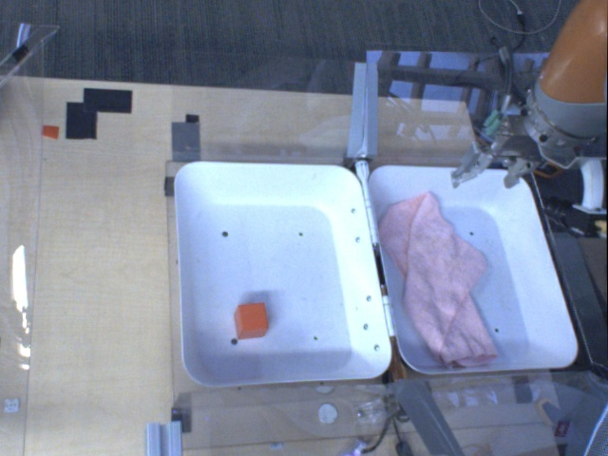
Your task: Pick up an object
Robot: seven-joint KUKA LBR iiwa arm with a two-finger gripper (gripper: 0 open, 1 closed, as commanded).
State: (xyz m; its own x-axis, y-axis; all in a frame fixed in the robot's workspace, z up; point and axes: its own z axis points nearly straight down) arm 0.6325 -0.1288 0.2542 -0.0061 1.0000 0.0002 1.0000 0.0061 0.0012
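While nothing is yet lifted, the gripper (492, 169) is hovering at two o'clock, fingers spread and pinching nothing. The pink cloth (439, 278) and orange block (252, 320) are lying untouched.

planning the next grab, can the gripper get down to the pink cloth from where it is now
Probably yes. The gripper hangs open over the right bin's far edge, and the pink cloth lies uncovered just in front of it, with nothing between them.
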